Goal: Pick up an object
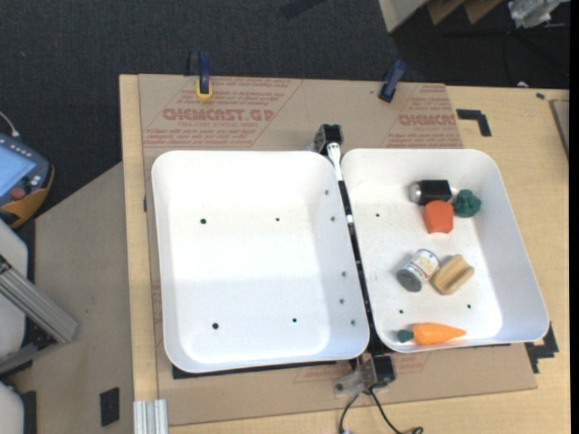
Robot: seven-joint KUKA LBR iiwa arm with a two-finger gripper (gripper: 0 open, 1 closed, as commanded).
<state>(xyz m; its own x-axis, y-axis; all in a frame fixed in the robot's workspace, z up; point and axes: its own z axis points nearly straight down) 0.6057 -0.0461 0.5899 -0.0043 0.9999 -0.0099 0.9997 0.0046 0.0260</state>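
Objects for picking, all lying in right bin [517,253] on counter [289,107].
Black cylinder [430,191] beside green lump [467,203] and red block [439,217]; tin can [417,270] touching tan block [452,275]; carrot [432,334] near front rim. Tool state: cannot tell.

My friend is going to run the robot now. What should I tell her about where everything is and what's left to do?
All the things sit in the right bin.
Far end: black cylinder, green blob and orange block, bunched close together.
Middle: can on its side, next to a tan block.
Near edge: carrot.
The left bin is beside it.
Done: nothing picked up yet.
Left: grab any one thing and lift it.
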